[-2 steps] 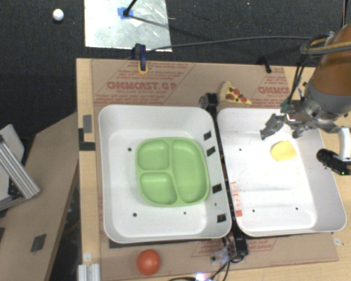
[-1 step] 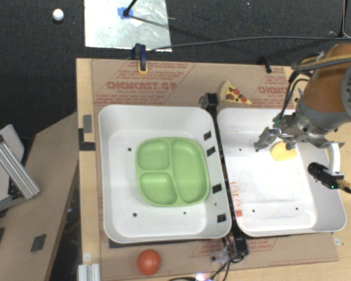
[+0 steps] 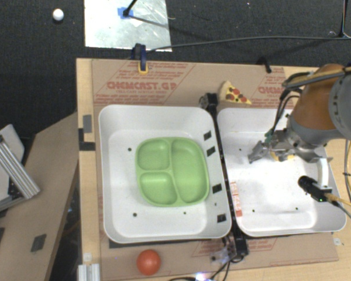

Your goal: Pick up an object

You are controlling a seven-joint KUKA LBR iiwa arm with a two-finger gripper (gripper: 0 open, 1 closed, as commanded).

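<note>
Camera view, end effector: the end effector hangs low in the right bin; whether it is released or clenched, I cannot tell.
Camera view, candidates: green tray fills the left bin; pizza slice and orange ball lie outside on the table, likely beyond easy reach.
</note>
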